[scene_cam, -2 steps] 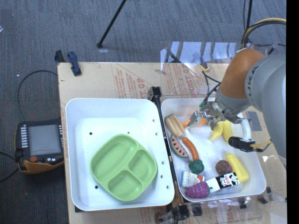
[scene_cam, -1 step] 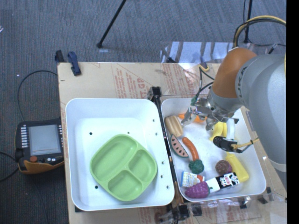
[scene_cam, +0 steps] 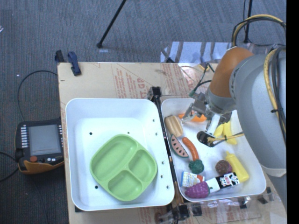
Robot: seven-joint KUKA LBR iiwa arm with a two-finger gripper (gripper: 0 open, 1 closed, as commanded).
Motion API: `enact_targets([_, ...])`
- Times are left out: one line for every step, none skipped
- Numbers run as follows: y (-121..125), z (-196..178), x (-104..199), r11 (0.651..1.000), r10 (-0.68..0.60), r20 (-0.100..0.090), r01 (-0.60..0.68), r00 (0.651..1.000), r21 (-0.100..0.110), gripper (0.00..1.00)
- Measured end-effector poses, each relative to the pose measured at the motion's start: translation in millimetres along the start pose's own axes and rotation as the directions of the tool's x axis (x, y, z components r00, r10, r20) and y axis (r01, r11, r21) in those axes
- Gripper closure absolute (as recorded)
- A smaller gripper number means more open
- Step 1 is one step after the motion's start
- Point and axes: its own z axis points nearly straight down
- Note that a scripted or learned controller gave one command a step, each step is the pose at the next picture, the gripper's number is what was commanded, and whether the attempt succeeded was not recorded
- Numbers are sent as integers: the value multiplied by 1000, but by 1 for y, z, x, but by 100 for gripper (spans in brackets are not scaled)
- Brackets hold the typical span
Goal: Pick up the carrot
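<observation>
The carrot shows as a small orange piece at the back of the right bin, mostly covered by the gripper. The gripper hangs right over it from the grey arm with the orange band, reaching in from the right. Another orange tip pokes out just left of the gripper. Whether the carrot is gripped is hidden by the wrist.
Around the gripper lie a tan bun, watermelon slice, red sausage, broccoli, a yellow piece, mustard bottle, grapes and a milk carton. The left bin holds a green divided plate.
</observation>
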Motion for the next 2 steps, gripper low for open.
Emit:
enact_targets([-3,1,-62,995,102,1,-102,995,6,0])
enact_targets([2,4,-13,991,133,13,-133,991,18,0])
